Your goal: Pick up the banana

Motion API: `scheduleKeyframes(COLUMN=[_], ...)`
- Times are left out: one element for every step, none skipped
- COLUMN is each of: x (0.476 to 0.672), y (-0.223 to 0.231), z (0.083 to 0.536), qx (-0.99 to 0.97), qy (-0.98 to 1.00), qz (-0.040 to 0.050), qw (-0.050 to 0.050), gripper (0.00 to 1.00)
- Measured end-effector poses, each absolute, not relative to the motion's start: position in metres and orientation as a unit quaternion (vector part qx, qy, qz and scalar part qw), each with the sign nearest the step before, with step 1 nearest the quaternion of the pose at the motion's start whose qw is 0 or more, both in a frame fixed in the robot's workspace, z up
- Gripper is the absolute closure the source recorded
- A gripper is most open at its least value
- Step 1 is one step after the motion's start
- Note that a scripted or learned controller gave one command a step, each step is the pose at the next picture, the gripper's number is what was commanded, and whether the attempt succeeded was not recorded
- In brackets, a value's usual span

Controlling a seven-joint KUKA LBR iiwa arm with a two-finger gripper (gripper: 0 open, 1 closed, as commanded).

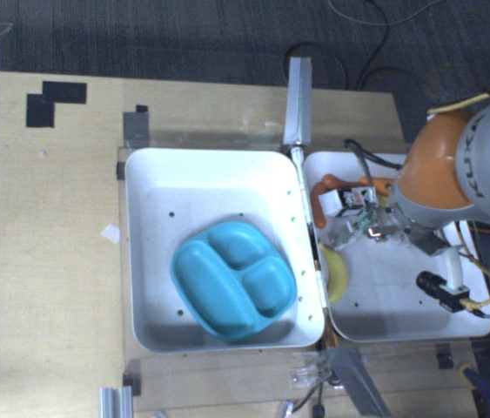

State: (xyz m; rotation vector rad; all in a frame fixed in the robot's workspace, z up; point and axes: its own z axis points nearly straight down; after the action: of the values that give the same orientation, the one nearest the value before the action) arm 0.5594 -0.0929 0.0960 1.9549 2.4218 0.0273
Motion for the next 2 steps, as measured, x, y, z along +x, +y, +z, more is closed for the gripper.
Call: scheduleKeyframes(x=[0.528, 0.501], y=[-0.091, -0.088], z=[0.09, 0.091], qx=[0.632, 0.616], qy=[0.775, 0.788], qz=[0.0053, 0.0057], qw=[0.008, 0.009], gripper=[0.0, 0.0])
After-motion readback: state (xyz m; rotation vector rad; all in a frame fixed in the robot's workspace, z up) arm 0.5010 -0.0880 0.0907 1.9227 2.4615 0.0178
